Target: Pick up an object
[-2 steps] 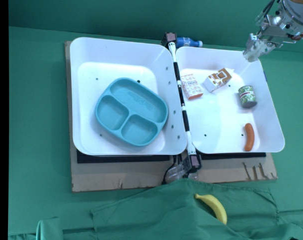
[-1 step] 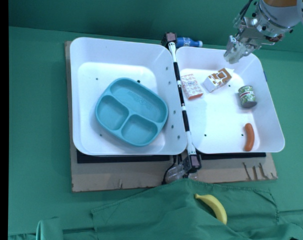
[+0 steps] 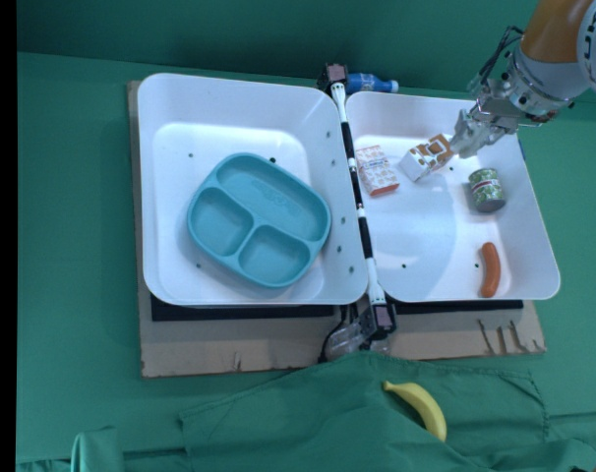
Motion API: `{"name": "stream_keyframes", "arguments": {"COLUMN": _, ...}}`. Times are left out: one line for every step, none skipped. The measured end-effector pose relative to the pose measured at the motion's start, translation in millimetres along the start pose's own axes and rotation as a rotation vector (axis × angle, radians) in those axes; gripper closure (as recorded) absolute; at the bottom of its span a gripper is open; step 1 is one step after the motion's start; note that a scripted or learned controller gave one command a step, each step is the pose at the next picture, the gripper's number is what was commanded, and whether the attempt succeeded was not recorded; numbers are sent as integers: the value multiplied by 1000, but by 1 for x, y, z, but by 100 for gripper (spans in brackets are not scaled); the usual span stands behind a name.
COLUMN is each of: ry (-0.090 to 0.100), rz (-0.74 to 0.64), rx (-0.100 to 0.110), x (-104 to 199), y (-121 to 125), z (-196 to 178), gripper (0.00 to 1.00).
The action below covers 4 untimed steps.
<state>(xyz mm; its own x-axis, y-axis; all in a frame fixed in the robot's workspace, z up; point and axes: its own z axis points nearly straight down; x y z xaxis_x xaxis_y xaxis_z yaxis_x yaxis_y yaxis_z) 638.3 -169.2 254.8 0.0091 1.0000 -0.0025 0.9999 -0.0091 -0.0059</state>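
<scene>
Camera view: you're looking at the gripper (image 3: pixel 465 142) hanging over the right bin (image 3: pixel 446 264), fingertips touching the small carton (image 3: pixel 426 157), which is sitting tilted, likely mid-grasp; can't tell whether it's gripping. Jar (image 3: pixel 486 190) and sausage (image 3: pixel 489 268) are lying nearby.

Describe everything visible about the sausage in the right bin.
The sausage is a small orange-red link with rounded ends and a smooth, slightly glossy, plastic-looking skin, gently curved. It lies flat on the floor of the right bin, near that bin's front right corner, lengthwise front to back. Nothing but the bin touches it; the jar sits apart behind it.
</scene>
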Motion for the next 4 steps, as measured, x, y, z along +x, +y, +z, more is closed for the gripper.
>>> {"name": "stream_keyframes", "arguments": {"ry": -3, "rz": -4, "rx": -20, "x": -20, "y": -5, "z": -85, "gripper": 100}}
{"name": "stream_keyframes", "arguments": {"ry": -2, "rz": -6, "rx": -17, "x": -18, "y": -6, "z": -132, "gripper": 100}}
{"name": "stream_keyframes", "arguments": {"ry": -1, "rz": -6, "rx": -14, "x": -18, "y": -4, "z": -143, "gripper": 100}}
{"name": "stream_keyframes", "arguments": {"ry": 1, "rz": -7, "rx": -5, "x": 3, "y": -14, "z": -104, "gripper": 100}}
